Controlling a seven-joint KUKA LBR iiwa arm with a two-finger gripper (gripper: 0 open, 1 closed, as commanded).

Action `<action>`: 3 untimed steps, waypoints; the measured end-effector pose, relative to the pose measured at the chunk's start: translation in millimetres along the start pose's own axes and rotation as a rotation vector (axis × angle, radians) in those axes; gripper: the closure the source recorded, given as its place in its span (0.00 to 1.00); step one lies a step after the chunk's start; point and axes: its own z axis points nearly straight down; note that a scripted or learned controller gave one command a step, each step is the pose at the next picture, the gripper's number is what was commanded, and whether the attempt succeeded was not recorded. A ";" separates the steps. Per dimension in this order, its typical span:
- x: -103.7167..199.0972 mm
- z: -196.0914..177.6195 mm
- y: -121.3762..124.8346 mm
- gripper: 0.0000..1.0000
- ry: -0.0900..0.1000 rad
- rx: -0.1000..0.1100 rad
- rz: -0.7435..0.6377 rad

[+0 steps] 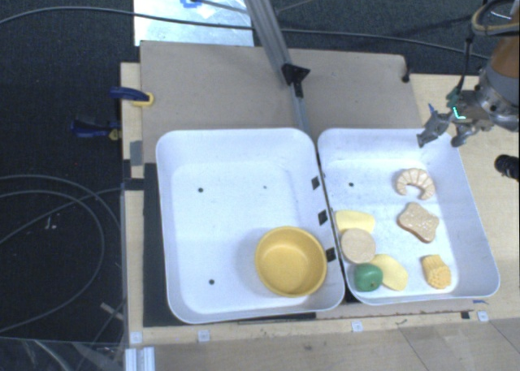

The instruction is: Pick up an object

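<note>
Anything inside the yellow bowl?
The yellow bowl, in the left bin, shows a bare yellow interior. Whatever lies beneath it on the bin floor is covered.

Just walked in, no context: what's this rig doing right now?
A pick attempt, nothing grasped yet. The gripper hangs open over the top right corner of the right bin, with nothing between its fingers. That bin holds a croissant, a toast slice and a few other food pieces along its lower half. The left bin holds a yellow bowl.
</note>
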 end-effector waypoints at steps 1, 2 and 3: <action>0.0 -0.8 0.4 0.00 0.000 -0.001 0.000; 1.0 61.1 2.8 0.00 0.000 0.002 -0.002; -0.2 102.2 6.0 0.00 -0.001 0.000 -0.004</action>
